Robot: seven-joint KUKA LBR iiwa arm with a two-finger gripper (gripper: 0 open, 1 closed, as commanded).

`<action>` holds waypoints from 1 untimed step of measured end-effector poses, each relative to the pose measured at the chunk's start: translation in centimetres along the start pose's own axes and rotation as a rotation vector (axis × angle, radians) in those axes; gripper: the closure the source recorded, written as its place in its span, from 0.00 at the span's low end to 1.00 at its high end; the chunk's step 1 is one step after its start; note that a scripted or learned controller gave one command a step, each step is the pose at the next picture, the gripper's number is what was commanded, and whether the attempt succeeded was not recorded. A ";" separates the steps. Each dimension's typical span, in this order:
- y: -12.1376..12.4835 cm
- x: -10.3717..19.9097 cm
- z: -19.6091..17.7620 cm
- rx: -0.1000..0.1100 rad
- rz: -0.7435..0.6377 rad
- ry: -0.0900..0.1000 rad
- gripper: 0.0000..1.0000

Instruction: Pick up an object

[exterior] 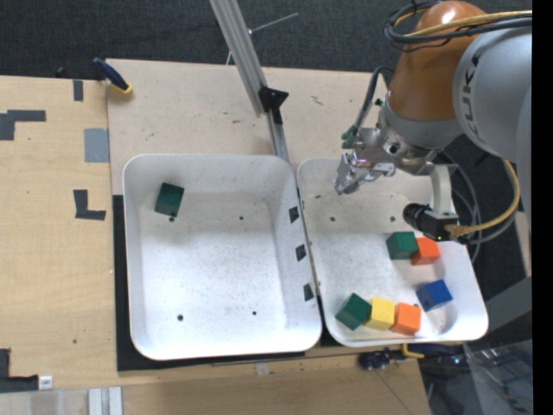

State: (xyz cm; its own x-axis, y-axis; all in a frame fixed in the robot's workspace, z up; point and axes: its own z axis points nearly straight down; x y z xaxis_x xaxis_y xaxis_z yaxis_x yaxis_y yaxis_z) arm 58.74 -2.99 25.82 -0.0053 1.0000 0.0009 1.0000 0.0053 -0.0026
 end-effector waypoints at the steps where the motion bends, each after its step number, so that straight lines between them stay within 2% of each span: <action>1: 0.9 6.3 0.6 -0.001 -0.002 0.000 1.00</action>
State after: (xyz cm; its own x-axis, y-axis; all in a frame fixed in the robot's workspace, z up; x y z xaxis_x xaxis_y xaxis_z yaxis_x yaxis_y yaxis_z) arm 59.65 3.27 25.21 -0.0077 1.0000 0.0013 1.0000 0.0077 -0.0018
